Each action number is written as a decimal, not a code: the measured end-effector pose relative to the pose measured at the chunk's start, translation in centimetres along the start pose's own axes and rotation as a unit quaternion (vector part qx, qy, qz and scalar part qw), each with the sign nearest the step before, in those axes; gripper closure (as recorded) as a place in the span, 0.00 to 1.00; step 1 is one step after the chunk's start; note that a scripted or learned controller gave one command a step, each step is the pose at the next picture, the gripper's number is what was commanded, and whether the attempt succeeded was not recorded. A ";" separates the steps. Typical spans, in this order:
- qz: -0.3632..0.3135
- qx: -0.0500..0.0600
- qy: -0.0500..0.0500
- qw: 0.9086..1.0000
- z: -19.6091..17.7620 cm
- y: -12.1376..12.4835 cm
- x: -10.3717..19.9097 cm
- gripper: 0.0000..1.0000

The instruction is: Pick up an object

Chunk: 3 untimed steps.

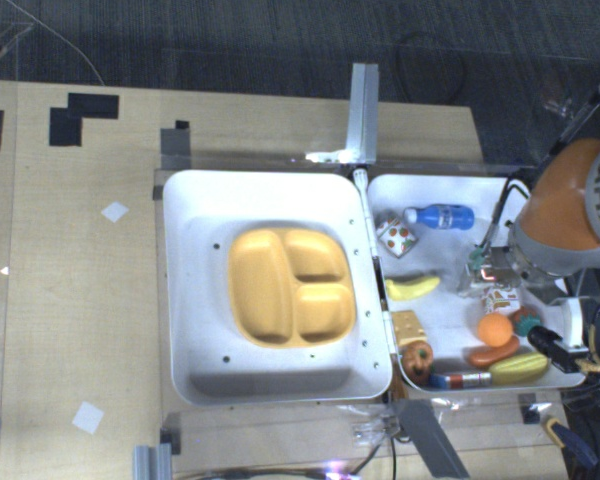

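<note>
Right bin [450, 183] holds toys; arm's claw [488, 273] lowered inside, finger state unclear.

Overhead view: a yellow three-compartment plastic tray [288, 286] in the left white bin [195, 268]; small toys clutter the right white bin [450, 184].

This is a robotics lab, not a home. A pale wood counter [70, 298] carries two white bins [190, 368] framed by metal brackets [364, 108], black tape marks [80, 116] dot its top, loose cables [50, 38] trail behind, and dark carpet [280, 18] covers the floor.
</note>
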State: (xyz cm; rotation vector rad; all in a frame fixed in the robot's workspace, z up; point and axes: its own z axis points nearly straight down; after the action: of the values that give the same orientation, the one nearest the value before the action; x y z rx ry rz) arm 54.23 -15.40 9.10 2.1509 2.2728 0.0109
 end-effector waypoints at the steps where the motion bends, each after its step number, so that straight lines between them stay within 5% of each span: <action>1: -0.001 0.000 0.001 1.000 0.1 0.1 0.2 0.00; 2: -0.008 0.001 0.010 1.000 0.3 7.5 -3.1 0.00; 3: 0.038 0.027 0.009 0.999 -0.4 11.6 -2.6 0.00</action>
State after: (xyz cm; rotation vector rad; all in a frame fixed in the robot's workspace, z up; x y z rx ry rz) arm 65.92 -17.32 9.68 2.2701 2.2252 -0.0318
